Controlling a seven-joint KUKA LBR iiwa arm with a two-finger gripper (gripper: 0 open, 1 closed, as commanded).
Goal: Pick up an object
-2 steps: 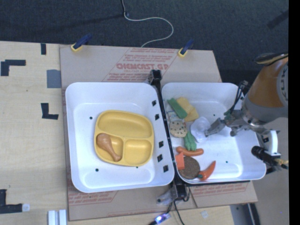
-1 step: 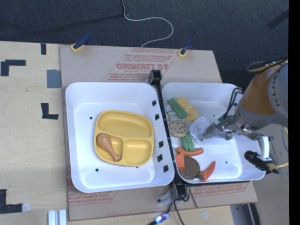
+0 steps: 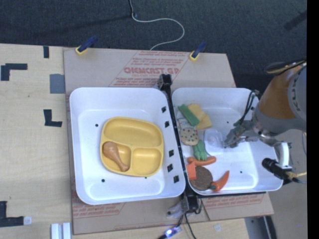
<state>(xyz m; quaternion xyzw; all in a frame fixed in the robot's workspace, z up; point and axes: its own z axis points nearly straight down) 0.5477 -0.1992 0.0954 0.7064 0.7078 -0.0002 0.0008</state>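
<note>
Camera view looks down on two shallow white plastic bins set side by side on a sheet of printed brown cardboard (image 3: 149,68). Left bin (image 3: 87,148) has smooth rounded corners and holds a glossy yellow divided plate (image 3: 144,133), on which a brown toy chicken drumstick (image 3: 116,155) lies in the lower left section.

Right bin (image 3: 249,176) holds a cluster of toy food along its left wall: a long green strip (image 3: 187,114) resting on a yellow wedge (image 3: 200,115), a round speckled beige cookie (image 3: 188,134), a green bean pod (image 3: 200,150), an orange chili (image 3: 204,160), a round dark brown patty (image 3: 203,176), and a red-orange pepper (image 3: 222,180) against the patty's right edge. A clear, faint plastic piece (image 3: 213,139) lies just right of the cookie.

Grey arm with its orange band reaches in from the right, and the gripper (image 3: 233,139) sits low over the bin floor, just beside the clear piece. Whether its fingers are spread or closed cannot be told.
</note>
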